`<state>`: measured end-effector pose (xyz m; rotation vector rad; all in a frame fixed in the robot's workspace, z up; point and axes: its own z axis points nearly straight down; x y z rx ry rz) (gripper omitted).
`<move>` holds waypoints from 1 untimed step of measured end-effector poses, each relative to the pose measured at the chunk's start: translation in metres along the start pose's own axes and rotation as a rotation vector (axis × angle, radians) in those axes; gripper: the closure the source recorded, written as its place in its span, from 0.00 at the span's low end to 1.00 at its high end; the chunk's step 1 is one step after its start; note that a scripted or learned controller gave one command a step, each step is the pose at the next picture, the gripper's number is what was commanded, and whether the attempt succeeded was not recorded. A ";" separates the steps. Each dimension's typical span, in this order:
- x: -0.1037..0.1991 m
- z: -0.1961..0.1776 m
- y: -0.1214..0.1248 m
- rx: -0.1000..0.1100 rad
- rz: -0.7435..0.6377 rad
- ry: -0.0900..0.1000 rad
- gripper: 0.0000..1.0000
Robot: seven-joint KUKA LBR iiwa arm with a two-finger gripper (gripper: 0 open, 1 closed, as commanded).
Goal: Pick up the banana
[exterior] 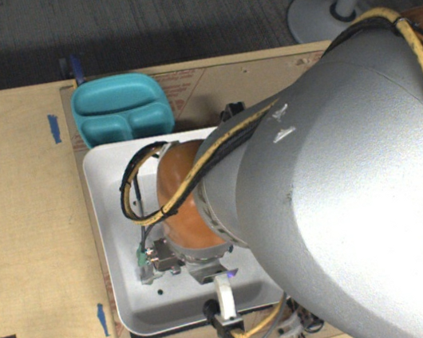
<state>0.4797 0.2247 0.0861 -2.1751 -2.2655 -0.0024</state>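
My grey arm (pixel 343 181) reaches in from the right and covers most of the white bin (pixel 111 222). Its orange band (pixel 181 202) sits above the wrist, which points down into the bin. The gripper (pixel 161 260) hangs low over the bin floor, left of the middle, seen from above as a small metal block with a green part. The arm and wrist hide the bin floor beneath and to the right of them. The bare strip of bin floor along the left wall holds nothing.
A teal moulded tray (pixel 121 107) lies just beyond the bin's far edge. A black and yellow cable (pixel 129 191) loops off the wrist over the bin. To the left is the brown bench top (pixel 29 237) with blue tape marks. A grey stand base (pixel 321 11) is at the far right.
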 end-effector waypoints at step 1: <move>0.002 -0.010 0.001 -0.002 0.000 0.004 1.00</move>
